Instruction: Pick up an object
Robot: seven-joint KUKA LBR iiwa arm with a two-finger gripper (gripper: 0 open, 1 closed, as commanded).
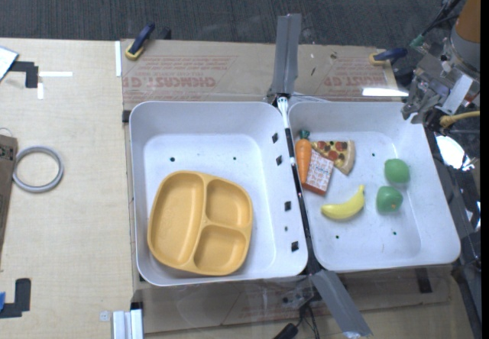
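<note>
The right bin holds an orange carrot, a pizza slice, a small red and white box, a yellow banana and two green fruits. My gripper hangs over the bin's far right corner, up and to the right of the green fruits. It is apart from every object. Nothing shows between its tips.
In the left bin lies a yellow divided plate. A tape roll rests on the bench at the left. Blue clamps pin the cardboard behind the bins. Cables hang beside the arm on the right.
</note>
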